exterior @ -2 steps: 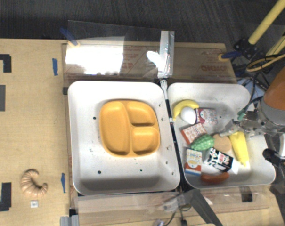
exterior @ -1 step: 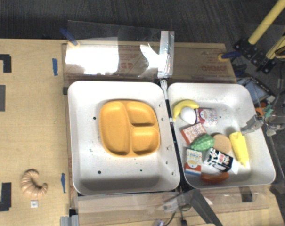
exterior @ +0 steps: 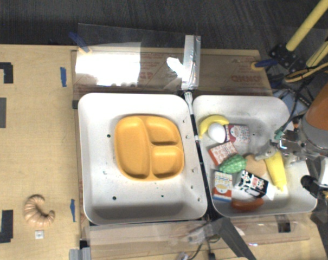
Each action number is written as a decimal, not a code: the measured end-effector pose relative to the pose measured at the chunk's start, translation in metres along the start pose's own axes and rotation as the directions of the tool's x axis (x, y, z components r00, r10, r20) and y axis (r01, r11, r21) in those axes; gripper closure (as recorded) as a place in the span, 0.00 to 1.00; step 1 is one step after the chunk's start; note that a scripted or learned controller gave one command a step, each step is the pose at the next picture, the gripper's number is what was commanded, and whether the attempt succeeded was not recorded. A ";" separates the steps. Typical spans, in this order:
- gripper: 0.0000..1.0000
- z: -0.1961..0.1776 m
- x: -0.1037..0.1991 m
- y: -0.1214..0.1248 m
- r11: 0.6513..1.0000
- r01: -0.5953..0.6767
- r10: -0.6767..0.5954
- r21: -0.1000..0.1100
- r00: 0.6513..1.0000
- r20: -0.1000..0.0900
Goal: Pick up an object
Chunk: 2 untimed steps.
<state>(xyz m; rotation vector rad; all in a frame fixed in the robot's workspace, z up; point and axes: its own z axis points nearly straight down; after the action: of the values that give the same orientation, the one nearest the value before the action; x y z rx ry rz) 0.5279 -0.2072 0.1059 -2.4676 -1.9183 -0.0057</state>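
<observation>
The tool sits over the right part of the right bin, reaching in from the worktop's right edge; whether it is apart or together cannot be told. Just beside it lies a yellow corn-like piece, its long axis running from the bin's back toward its front right corner. Bare floor shows along the bin's back wall and right rim. The pile crowds the rest: a tan piece touching the corn, a green item, a black-and-white carton, a red sausage by the front wall, a blue-and-white box, a red packet, a banana, a white egg. The left bin holds an orange divided tray. A croissant lies near the worktop's front left corner.
</observation>
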 end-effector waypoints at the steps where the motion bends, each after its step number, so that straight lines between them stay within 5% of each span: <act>1: 0.00 0.012 0.004 -0.013 0.992 0.122 -0.122 -0.032 0.993 0.013; 2: 1.00 0.006 0.001 -0.014 0.993 0.119 -0.119 -0.027 0.993 0.017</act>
<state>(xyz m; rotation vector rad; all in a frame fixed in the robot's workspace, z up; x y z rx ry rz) 0.5142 -0.2027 0.0999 -2.3728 -2.0826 -0.0148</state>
